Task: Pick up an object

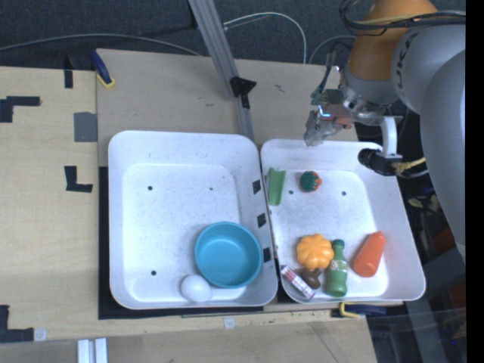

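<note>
White plastic makes up both shallow bins; the left bin (pixel 136 172) keeps wide bare floor, with a blue round bowl (pixel 227 253) and a white ball (pixel 196 286) crowded at its front edge. The right bin (pixel 355 203) holds a green flat block (pixel 275 186) by the divider, a small green-and-red toy (pixel 309 181), an orange pumpkin (pixel 314 251), a green bottle (pixel 336 268), an orange-red carrot-shaped piece (pixel 368 254) and a small wrapped tube (pixel 299 282). The bench (pixel 45 225) is pale wood. The gripper (pixel 316 133) hangs over the right bin's far rim, holding nothing visible; whether its jaws are apart, I cannot tell.
</note>
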